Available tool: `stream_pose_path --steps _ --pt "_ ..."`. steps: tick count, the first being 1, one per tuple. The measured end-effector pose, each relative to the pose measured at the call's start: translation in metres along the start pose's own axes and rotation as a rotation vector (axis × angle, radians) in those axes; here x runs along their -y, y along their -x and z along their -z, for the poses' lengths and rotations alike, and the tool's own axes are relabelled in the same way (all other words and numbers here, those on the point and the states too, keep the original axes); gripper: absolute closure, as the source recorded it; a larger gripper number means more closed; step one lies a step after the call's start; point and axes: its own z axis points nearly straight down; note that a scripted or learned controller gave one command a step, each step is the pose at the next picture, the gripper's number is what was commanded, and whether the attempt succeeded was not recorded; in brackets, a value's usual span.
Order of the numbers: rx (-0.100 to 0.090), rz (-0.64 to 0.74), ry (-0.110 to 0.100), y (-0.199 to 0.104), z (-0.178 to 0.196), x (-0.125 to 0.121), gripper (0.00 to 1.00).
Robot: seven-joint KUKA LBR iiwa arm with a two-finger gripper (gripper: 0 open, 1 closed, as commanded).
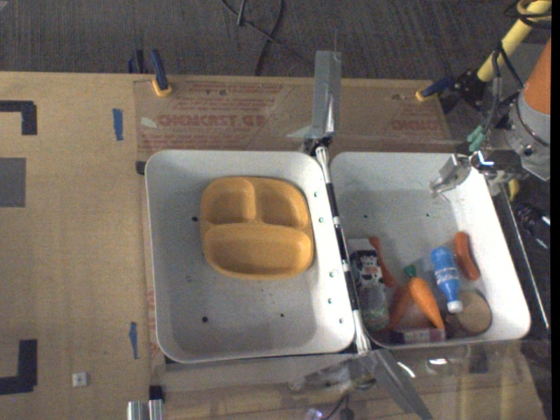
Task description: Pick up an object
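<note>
While the toys lay in a heap at the near end of the right bin (411, 191), nothing had been picked up, so the whole job was left to do. The carrot (425, 299) and the blue bottle (445, 279) sat untouched (a yellow tray (256, 227) filled the left bin (166, 234)). The end effector (451, 175) hung over the bin's far right corner, holding nothing; whether it was apart or together, I could not tell.
</note>
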Motion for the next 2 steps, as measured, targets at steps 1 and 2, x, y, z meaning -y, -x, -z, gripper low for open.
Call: stream_pose_path --steps 1,2 --pt "-0.001 0.036 -0.001 0.021 -0.177 0.054 0.00" --pt "0.001 0.031 0.005 0.023 -0.166 0.053 1.00"
